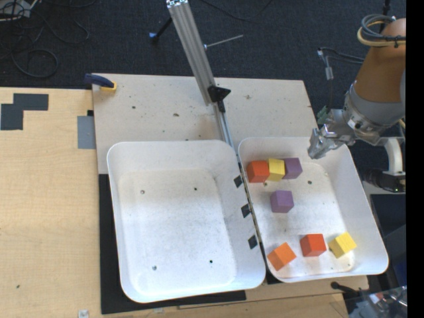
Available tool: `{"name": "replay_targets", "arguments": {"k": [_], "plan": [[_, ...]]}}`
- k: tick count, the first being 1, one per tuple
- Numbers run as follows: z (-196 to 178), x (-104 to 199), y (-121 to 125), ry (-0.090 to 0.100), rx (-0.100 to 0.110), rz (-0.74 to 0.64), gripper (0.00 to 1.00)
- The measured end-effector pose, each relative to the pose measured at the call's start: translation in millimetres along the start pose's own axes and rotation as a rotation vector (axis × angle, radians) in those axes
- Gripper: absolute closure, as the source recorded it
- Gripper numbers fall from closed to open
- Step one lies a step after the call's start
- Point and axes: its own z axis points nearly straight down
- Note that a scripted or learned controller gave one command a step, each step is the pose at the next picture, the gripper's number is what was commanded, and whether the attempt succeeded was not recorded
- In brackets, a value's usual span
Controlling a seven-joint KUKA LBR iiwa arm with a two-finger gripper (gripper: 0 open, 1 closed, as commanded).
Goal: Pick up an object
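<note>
Two bins side by side on desk (159, 105); left bin (132, 257), right bin (368, 244). In right bin: three blocks (273, 169) touching in a row at 10 o'clock, one block (281, 201) near centre, three more (313, 246) spread along 6 o'clock. Gripper (317, 144) over the rim at 12 o'clock.

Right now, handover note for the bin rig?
Pincer: at the far edge of the right bin, nothing seen between its fingers; open or shut is unclear.
Blocks, all in the right bin: a far row of red block, yellow block and purple block; a lone purple block mid-bin; near the front, orange block, red block and yellow block.
Left bin: a few dark specks.
Done: no pick yet.
Left: grasp and lift one block; the purple block in the far row lies nearest.
</note>
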Motion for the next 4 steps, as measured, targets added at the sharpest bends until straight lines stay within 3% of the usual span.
{"name": "replay_targets", "arguments": {"k": [3, 4], "plan": [[27.3, 148.7, -53.7, 0.003, 0.01, -0.003, 1.0], [15.7, 196.9, -70.6, 0.003, 0.009, -0.004, 1.0]]}}
